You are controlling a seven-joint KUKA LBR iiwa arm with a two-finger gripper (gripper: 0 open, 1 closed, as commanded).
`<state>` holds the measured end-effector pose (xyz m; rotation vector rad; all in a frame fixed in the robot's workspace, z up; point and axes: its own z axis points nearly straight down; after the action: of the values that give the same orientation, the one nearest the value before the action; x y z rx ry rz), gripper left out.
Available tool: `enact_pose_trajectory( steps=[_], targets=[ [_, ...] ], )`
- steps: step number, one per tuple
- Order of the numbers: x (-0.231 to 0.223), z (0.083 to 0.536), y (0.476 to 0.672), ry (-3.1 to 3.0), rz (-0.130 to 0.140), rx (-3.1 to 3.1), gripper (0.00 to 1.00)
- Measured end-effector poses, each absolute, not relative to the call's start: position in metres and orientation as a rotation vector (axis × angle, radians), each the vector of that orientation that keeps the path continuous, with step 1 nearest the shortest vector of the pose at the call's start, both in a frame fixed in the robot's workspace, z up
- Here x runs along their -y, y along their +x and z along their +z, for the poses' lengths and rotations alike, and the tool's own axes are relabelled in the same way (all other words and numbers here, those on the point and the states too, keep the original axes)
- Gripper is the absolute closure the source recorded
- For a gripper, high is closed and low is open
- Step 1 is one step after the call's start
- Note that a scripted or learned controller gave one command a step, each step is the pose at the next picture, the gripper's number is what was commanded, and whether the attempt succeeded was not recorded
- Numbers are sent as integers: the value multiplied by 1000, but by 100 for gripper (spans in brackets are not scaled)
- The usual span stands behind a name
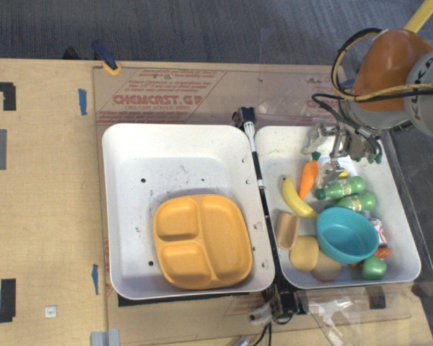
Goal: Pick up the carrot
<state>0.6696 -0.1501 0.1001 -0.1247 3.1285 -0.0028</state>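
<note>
The carrot is small and orange with a green top. It lies tilted in the right bin, towards the far side, between a yellow banana and a green bottle. My gripper hangs over the far part of that bin, just right of and beyond the carrot's green end. Nothing is visibly held in it. The arm's orange band is above it at the upper right.
The right bin also holds a teal bowl, two tan bread-like pieces and a green pepper. In the left bin lies a yellow divided plate. A black divider runs between the bins.
</note>
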Motion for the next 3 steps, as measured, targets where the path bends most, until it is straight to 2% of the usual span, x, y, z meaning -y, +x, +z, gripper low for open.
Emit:
enact_pose_trajectory(
  steps=[1, 2, 3],
  targets=[
    [110, 90, 620, 210, 1, -3123, 0],
    [93, 91, 560, 527, 1, -3084, 0],
    [93, 104, 566, 522, 0, -3065, 100]
  ],
)
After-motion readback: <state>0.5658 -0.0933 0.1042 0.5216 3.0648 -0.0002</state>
